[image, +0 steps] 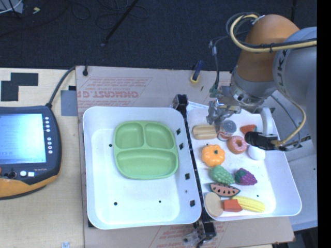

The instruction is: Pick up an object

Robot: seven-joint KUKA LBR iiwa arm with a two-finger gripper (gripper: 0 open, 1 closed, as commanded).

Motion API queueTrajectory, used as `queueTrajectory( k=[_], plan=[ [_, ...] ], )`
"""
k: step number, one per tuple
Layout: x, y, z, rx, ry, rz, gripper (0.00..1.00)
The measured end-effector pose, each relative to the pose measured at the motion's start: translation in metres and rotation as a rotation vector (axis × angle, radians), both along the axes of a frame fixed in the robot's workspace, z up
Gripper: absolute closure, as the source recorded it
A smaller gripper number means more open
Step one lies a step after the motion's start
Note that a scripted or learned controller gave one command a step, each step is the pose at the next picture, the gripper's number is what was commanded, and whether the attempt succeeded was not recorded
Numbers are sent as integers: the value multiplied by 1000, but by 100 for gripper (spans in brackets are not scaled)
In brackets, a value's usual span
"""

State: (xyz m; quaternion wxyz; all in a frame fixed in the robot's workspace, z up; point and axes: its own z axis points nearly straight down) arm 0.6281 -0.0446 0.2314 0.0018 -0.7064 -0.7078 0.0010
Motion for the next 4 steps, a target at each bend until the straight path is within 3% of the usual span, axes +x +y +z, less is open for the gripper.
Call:
queueTrajectory(
  k=[1,2,3,4],
  plan=[
    [-20,43,-12,-1,2,0,100],
    [-47,92,1,0,2,2,100],
    [-56,122,6,0,1,2,100],
    [-60,116,2,-1,2,-1,100]
  ],
)
